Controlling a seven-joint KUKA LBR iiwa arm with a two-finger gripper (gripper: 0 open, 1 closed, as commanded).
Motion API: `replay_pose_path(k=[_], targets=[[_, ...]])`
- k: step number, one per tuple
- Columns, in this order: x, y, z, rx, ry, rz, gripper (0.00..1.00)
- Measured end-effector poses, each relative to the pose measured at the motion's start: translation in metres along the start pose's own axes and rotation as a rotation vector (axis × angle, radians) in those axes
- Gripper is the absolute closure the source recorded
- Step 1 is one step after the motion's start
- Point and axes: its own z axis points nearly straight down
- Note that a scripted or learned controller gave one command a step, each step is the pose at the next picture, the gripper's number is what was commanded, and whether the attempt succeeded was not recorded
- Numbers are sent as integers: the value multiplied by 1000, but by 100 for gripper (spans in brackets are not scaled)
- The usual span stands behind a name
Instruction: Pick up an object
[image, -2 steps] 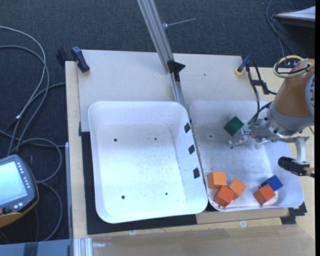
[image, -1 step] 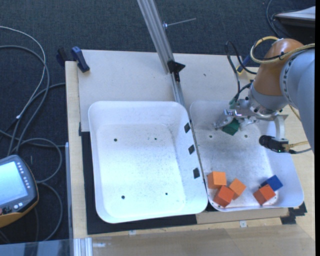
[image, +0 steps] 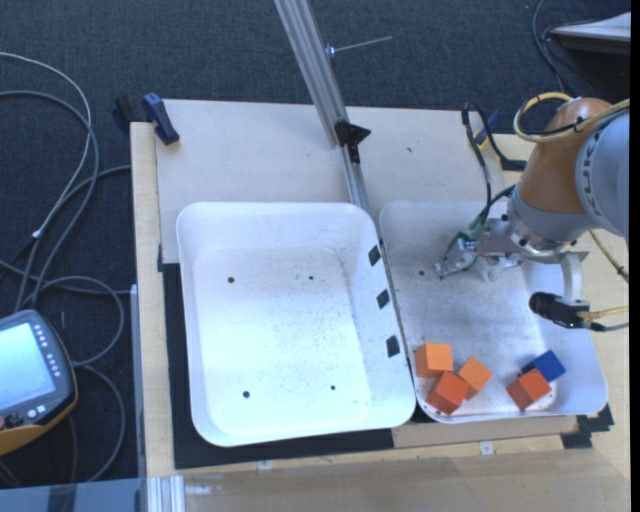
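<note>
Blocks sit along the near edge of the right shallow white bin (image: 420, 235): three orange cubes (image: 434, 359) (image: 474, 375) (image: 449, 392) clustered together, then an orange cube (image: 528, 388) touching a small blue cube (image: 547, 365). We see the grey two-finger gripper (image: 452, 262) above that bin's far part, well apart from them; whether its fingers are open, we cannot tell.

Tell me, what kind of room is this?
Probably a robot lab or workshop. A grey and orange robot arm reaches over two white bins on a bench, small blocks sit in one for practice, and cables and a screen controller lie alongside.
</note>
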Motion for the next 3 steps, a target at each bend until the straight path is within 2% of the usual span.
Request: replay_pose_path(k=[1,2,3], targets=[[-15,61,-1,-11,-3,-4,0],[18,20,0,1,1,-2,0],[46,27,-4,0,0,-3,0]])
